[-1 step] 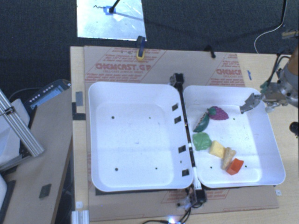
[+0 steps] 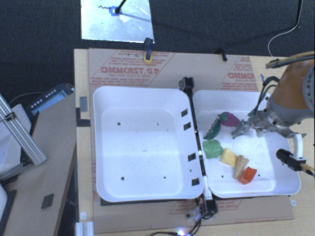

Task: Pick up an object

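The right bin (image 2: pixel 275 183) holds several small objects. A purple piece (image 2: pixel 228 118) lies beside a dark green leaf-shaped piece (image 2: pixel 213 128). Below them sit a light green block (image 2: pixel 212 148), a yellow block (image 2: pixel 228 157), a tan stick (image 2: pixel 239 165) and a red-orange piece (image 2: pixel 248 175). My gripper (image 2: pixel 240 130) reaches in from the right and hangs low over the bin, just right of the purple piece and above the yellow block. Nothing shows held in it.
The left bin (image 2: pixel 106 132) stands beside the right one, with a black hinged divider (image 2: pixel 193 132) between them. A black fitting (image 2: pixel 288 158) and a white cable hang from the arm over the right bin's right side. A cardboard sheet (image 2: pixel 128 68) lies under both bins.
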`<state>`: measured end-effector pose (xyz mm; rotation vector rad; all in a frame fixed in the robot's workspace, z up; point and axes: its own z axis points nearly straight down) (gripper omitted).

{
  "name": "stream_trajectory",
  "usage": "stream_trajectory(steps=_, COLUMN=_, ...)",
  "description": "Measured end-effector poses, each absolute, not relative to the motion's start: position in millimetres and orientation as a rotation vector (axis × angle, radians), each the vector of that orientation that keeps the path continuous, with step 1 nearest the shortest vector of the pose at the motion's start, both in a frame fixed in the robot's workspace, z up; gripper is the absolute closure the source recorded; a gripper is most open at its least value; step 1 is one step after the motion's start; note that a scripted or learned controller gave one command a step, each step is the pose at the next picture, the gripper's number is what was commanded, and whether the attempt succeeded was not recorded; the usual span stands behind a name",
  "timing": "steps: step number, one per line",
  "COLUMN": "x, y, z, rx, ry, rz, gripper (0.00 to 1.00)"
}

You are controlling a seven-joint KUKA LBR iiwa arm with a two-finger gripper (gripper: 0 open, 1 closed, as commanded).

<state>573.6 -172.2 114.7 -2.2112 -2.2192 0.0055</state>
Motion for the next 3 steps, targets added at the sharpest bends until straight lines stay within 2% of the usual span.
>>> stream_trajectory(steps=1, x=651.2, y=-132, z=85, rx=-2.215, ry=-2.236, rz=-0.008, gripper=0.00)
stream_trajectory(steps=2, x=670.5, y=-80, z=86, rx=-2.212, ry=-2.233, rz=-0.007, gripper=0.00)
stream_trajectory(steps=3, x=670.5, y=-85, z=97, rx=-2.218, ry=-2.233, rz=-0.007, gripper=1.00)
